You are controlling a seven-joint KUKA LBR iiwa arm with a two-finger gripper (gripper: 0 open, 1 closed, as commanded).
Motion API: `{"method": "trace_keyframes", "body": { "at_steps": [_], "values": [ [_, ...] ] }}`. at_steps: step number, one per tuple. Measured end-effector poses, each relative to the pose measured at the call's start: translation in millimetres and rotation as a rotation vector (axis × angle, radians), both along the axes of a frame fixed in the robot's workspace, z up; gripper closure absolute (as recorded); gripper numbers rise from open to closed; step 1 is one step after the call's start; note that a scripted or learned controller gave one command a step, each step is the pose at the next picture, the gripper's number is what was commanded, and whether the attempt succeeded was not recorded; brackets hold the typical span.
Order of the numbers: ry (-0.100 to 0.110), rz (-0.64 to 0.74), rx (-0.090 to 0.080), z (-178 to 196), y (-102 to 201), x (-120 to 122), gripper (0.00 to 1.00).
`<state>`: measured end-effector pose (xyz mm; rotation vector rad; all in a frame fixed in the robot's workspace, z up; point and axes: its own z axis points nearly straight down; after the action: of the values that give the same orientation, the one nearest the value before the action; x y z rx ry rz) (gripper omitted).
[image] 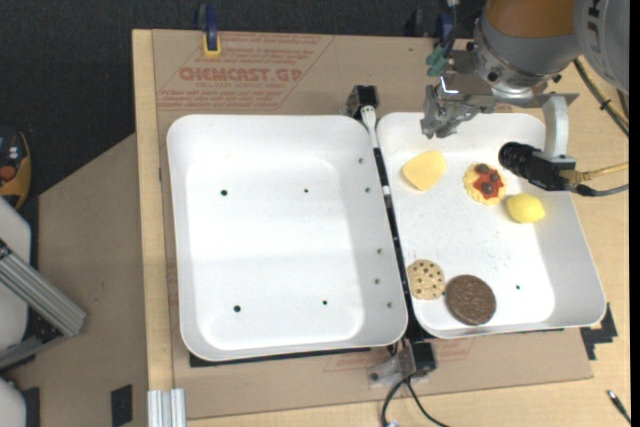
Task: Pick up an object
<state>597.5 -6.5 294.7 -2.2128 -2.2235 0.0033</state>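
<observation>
- The gripper [438, 120] hangs over the far-left corner of the right bin [560, 300], just above the bin floor. Honestly can't tell if it's open or closed from this angle, and nothing is visibly held.
- Closest thing to it is a yellow cheese wedge [424, 169], lying just in front, not touching.
- Over toward the right edge there's a little pizza slice [486, 183] and beside it a lemon [525, 208].
- Near the front edge of the right bin sit a chocolate chip cookie [426, 279] and a dark brown cookie [470, 299], touching or nearly so.
- The left bin [200, 215] sits alongside, the two meeting in the middle of the bench [250, 65].
</observation>
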Motion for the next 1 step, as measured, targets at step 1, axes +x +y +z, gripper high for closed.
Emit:
{"method": "trace_keyframes", "body": {
  "at_steps": [1],
  "values": [
    [-0.025,0.003,0.0,139.5,57.2,35.8,1.0]
  ]
}}
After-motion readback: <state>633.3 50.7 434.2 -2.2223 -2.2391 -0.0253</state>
